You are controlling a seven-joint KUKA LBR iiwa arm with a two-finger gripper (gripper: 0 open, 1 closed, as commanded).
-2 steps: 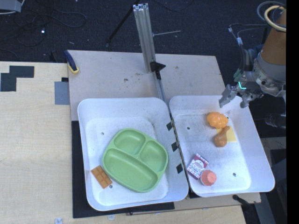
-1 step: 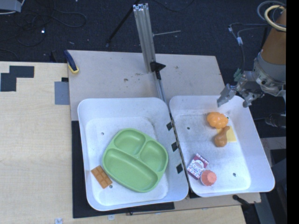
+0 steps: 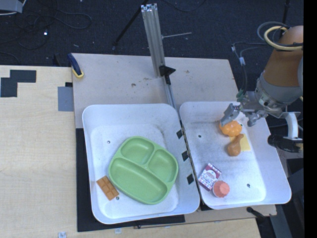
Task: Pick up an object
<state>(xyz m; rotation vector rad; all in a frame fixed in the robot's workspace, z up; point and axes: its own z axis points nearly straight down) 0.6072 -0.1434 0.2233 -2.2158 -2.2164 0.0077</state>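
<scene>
This looks like a robotics lab rather than a home or kitchen. A grey industrial arm [image 3: 282,78] with an orange band reaches over a bare tabletop [image 3: 124,78] that carries two shallow white bins [image 3: 91,133] set side by side. An aluminium extrusion post [image 3: 153,38] rises from the tabletop's far edge, and loose cables [image 3: 59,14] trail across dark carpet [image 3: 208,14] behind it (the items in the bins look like toy food, not real groceries).
</scene>
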